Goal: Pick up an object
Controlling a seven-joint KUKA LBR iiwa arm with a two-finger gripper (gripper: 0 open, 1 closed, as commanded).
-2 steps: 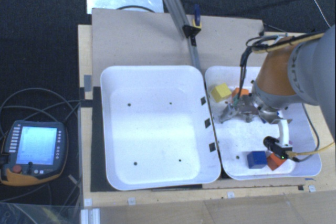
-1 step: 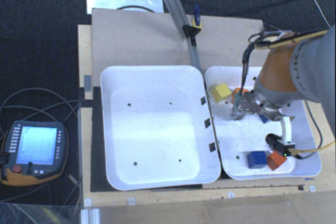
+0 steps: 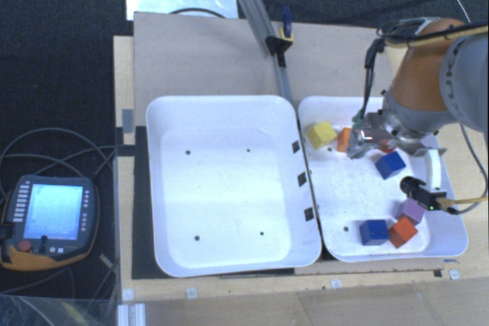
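No text, label, brand or number can be read. The lit screen of the teach pendant [image 3: 47, 221] is too blurred for any characters to be made out.

Your arm [image 3: 451, 80] comes in from the right edge, grey links bending downward, the orange band [image 3: 416, 72] showing broad just above the wrist. You see the wrist tipped toward the left, carrying the gripper [image 3: 361, 143] low, its metallic body catching light. A black cable [image 3: 372, 80] runs down beside the orange band.
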